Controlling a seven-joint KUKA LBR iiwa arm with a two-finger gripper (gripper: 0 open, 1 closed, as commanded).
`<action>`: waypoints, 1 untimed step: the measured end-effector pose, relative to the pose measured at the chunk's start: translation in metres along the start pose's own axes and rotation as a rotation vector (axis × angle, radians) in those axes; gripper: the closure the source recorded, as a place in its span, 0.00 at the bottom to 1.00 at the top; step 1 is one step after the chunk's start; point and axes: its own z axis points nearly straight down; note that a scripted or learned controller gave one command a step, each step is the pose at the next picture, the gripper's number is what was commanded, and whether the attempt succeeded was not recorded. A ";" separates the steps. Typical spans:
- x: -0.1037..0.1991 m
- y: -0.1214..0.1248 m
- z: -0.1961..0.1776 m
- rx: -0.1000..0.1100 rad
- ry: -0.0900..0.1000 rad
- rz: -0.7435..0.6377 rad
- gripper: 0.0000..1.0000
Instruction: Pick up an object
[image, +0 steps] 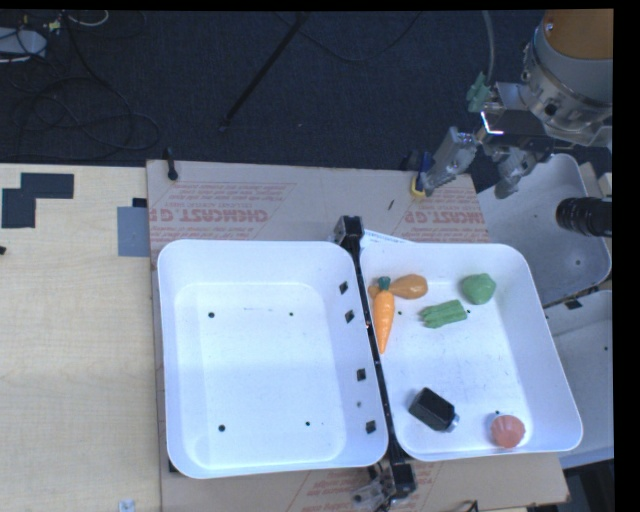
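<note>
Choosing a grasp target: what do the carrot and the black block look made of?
Carrot: likely moulded plastic toy, smooth with uniform orange colour and a slight sheen. Black block: possibly foam or rubber, matte with no highlights; too small to tell for sure.

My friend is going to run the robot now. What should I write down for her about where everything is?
Gripper: up above the bench behind the right bin, holding nothing.
Right bin: carrot by the divider, orange piece beside its top, green ball, green pod, black block, pink ball.
Done: nothing picked up yet.
Left: choose one thing, lower, grab it, lift.
</note>
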 end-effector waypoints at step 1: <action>0.071 0.010 -0.045 0.009 -0.002 0.007 0.00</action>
